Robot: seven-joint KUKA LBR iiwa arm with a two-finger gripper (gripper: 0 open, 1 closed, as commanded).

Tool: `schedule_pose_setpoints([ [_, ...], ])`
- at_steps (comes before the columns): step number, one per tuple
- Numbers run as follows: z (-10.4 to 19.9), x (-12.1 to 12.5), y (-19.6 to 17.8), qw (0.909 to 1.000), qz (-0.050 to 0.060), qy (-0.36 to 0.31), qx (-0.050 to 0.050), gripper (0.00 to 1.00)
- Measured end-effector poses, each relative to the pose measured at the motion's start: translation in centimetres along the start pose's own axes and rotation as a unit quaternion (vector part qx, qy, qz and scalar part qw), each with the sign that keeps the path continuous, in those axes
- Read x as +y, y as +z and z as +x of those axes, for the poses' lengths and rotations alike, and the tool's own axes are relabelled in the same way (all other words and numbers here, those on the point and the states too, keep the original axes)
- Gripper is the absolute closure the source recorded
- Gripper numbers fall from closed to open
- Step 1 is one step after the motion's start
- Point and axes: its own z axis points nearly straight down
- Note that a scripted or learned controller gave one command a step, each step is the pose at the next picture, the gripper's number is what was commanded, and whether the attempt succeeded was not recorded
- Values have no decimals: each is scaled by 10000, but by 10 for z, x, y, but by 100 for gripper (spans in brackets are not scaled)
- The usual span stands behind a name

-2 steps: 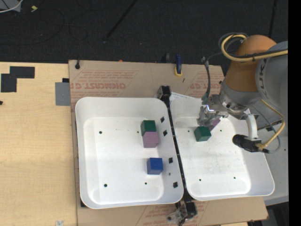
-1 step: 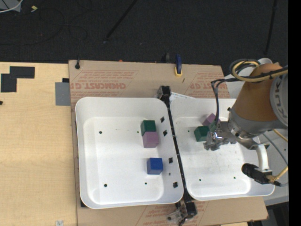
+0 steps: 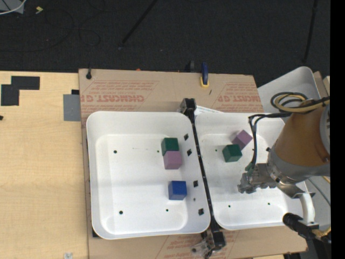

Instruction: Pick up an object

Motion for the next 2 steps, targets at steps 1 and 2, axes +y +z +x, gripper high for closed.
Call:
schedule_pose_setpoints([
  [1,10,69,-45,10000,-60,-28,-16,100],
  [2,13,15,-4,10000,-4,-9,0,100],
])
